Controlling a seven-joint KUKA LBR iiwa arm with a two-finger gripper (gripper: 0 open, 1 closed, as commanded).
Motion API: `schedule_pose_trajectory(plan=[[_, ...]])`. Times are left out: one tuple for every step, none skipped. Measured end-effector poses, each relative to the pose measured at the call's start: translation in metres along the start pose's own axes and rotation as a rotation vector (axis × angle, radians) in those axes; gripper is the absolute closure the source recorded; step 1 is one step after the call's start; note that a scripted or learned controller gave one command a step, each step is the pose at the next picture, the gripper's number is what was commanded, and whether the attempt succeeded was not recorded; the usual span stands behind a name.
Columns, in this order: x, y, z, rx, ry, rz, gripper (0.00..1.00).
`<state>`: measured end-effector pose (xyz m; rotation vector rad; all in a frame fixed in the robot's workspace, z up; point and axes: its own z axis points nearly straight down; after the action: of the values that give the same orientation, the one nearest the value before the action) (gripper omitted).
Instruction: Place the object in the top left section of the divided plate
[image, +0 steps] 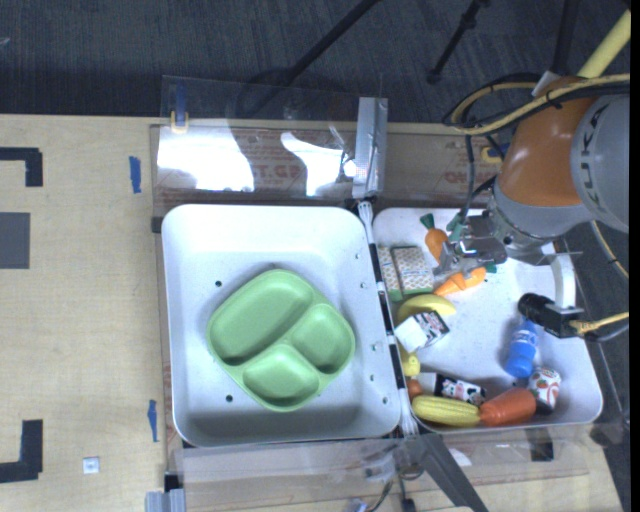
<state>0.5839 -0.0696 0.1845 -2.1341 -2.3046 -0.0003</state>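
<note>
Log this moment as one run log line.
arm: over right bin | end effector: above carrot | green plate: left bin, nothing in it | step: not placed

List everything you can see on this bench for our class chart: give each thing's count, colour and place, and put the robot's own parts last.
Bins: 2, white, side by side on the bench.
Divided plate: 1, green, three sections, middle of the left bin.
Carrots: 2, orange, top of the right bin by the gripper.
Bananas: 2, yellow; one at the right bin's bottom edge, one near its left wall.
Red vegetable: 1, red-orange, bottom of the right bin, right of the lower banana.
Bottle: 1, blue, right side of the right bin.
Patterned packet: 1, pale, upper left of the right bin.
Arm: 1, grey with orange band, reaching in from the right.
Gripper: 1, dark metal, over the carrots.
</note>
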Motion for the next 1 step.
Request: schedule_pose_trajectory(plan=[[0.0353, -0.1024, 0.0006, 0.002, 0.001, -0.239, 1.00]])
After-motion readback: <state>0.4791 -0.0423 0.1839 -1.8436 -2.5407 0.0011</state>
